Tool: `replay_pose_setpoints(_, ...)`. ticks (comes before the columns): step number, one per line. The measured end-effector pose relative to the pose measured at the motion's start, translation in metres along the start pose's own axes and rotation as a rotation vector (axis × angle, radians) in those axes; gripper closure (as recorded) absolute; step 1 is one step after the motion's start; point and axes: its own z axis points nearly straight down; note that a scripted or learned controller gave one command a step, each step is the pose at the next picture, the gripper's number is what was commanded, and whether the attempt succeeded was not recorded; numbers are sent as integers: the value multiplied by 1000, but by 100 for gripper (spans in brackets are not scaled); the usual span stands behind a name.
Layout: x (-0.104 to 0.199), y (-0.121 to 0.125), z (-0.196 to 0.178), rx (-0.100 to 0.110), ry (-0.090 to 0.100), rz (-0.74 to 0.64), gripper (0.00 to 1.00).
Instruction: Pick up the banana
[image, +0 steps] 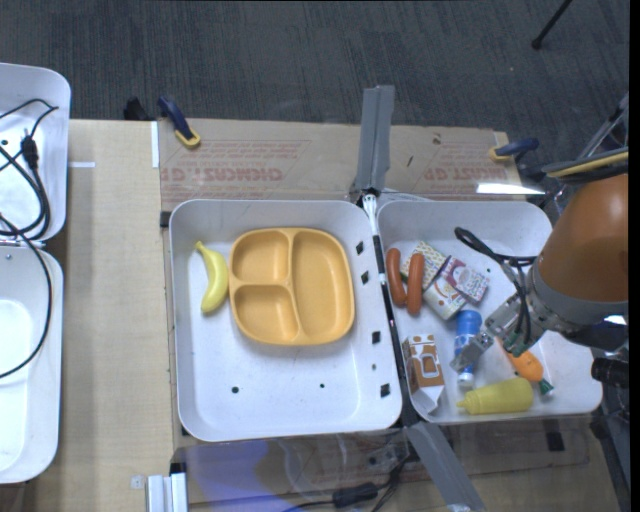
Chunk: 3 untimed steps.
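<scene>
Gripper (503, 332) low in the right bin (520, 232), set among the clutter at the end of the orange-banded arm (590, 240); cannot tell how far open from this angle, and nothing visibly in its hold.

Banana (212, 280) in the other bin, the left bin (182, 340), flat on the floor and curved along the left wall. Sits just beside the yellow divided plate (293, 285), close to touching its left rim (hard to say whether a gap remains). Squeezed between wall and plate, so probably best approached from above, with the closing direction across the fruit's narrow width rather than along the curve.

Further out, across the shared divider, a crowd: two sausages (405, 278), small cartons (455, 282), a blue bottle (467, 335) right by the gripper, an orange carrot (528, 365), a yellow squeeze bottle (497, 397) near the front edge.

Judged as well short of the goal: banana untouched, well apart from the gripper, a full crossing over the plate yet to make.
</scene>
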Motion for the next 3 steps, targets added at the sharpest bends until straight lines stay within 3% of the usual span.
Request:
replay_pose_setpoints(1, 29, 25, -36, -1, -1, -343, 0)
replay_pose_setpoints(2, 56, 47, -36, -1, 1, -721, 0)
replay_pose_setpoints(3, 9, 6, 64, 0, 2, -657, 0)
